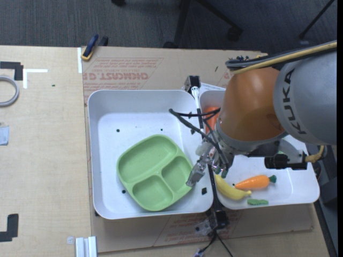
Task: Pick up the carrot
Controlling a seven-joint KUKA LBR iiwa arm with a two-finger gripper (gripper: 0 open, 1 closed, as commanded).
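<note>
Carrot (pixel 253 182) lies in right bin (pixel 300 193), near edge, just beside banana (pixel 229 190). Tool (pixel 199 171) hangs over bins' shared wall, above green divided plate (pixel 153 171); finger spread unclear.

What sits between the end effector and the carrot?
In the camera view, the banana lies between the end effector and the carrot.

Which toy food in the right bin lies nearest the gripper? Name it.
The yellow banana, just below the gripper; the carrot and green pod lie farther right.
</note>
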